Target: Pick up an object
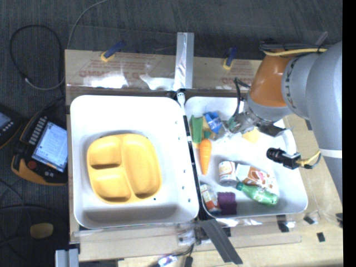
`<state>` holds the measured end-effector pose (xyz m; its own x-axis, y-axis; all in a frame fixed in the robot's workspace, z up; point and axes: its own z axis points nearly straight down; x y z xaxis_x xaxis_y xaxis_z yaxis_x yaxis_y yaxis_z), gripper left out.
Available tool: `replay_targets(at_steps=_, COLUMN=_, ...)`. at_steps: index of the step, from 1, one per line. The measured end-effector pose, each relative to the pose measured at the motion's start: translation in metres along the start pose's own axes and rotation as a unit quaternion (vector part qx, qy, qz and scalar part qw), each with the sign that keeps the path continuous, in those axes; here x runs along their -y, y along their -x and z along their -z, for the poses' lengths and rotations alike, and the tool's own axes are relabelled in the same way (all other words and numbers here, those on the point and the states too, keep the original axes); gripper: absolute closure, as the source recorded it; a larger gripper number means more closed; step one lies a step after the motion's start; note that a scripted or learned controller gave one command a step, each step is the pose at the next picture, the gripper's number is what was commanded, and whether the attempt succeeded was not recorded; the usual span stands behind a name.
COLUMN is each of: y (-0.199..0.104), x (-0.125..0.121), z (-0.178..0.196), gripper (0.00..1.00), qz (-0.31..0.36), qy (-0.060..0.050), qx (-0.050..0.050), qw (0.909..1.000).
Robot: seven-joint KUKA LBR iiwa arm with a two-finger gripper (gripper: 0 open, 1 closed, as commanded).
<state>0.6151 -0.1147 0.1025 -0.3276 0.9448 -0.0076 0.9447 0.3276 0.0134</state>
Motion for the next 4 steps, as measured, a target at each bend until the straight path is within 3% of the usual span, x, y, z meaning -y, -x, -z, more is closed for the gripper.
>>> replay_targets(at_steps=1, y=-0.059, x=-0.045, z=0.081, gripper=1.0, qz=-0.072, qy=-0.008, qx=-0.002, qw=0.9974)
replay_targets(at_steps=2, y=-0.046, x=-0.063, z=0.07, gripper=1.0, qz=-0.091, qy=-0.03, qx=-0.008, qw=0.9953)
replay_targets(at_steps=3, y=-0.062, x=-0.067, z=0.068, gripper=1.0, qz=-0.127, qy=-0.033, qx=-0.008, qw=0.9913)
replay_targets(at_steps=4, y=-0.026, x=-0.067, z=0.121, gripper=1.0, qz=-0.01, qy=-0.008, qx=-0.001, qw=0.9999)
